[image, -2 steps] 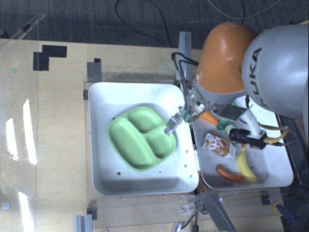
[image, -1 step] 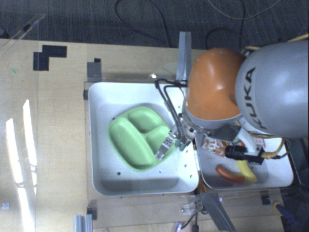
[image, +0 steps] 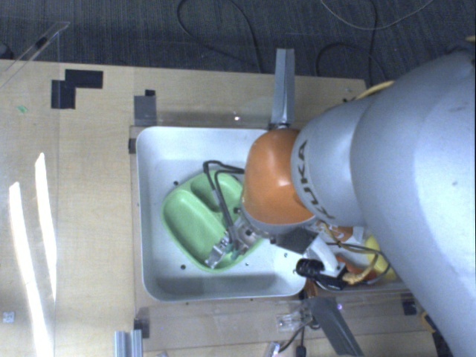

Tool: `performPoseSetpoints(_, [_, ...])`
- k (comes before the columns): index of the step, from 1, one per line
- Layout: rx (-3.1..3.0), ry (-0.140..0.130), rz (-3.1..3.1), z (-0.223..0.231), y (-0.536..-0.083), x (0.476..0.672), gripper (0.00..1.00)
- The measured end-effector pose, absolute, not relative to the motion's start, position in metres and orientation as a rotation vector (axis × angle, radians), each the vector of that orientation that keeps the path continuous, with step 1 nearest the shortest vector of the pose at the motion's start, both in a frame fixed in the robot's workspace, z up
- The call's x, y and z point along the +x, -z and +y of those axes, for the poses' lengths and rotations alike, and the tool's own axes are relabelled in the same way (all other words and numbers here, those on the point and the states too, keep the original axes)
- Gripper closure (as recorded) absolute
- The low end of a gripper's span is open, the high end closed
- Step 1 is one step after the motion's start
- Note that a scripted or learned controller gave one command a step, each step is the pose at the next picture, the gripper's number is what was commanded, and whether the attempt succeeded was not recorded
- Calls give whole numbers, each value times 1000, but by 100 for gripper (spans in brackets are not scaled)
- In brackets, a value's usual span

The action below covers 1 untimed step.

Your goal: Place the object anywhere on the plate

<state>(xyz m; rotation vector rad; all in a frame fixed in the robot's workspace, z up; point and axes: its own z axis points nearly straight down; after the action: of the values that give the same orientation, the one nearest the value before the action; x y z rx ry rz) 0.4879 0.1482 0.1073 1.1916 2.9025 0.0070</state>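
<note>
You are looking down on a pale wooden desk (image: 82, 222). Beyond the desk's far edge lies dark grey carpeted floor (image: 134, 13), with thin black cables (image: 223, 10) looping across it. On the desk's far left part sit black tape marks (image: 74, 86). Bright streaks of reflected light (image: 30, 251) cross the desk's left side, under a clear panel whose edge (image: 46, 39) rises at the desk's far left corner.

Soft focus, bright glare streaks left.

Arm (image: 357, 169) blocks bin's (image: 152, 199) right; plate's (image: 190, 218) left side open.
</note>
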Motion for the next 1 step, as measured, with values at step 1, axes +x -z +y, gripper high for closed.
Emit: performPoseSetpoints(1, [1635, -6, 2679, 171, -162, 542, 0])
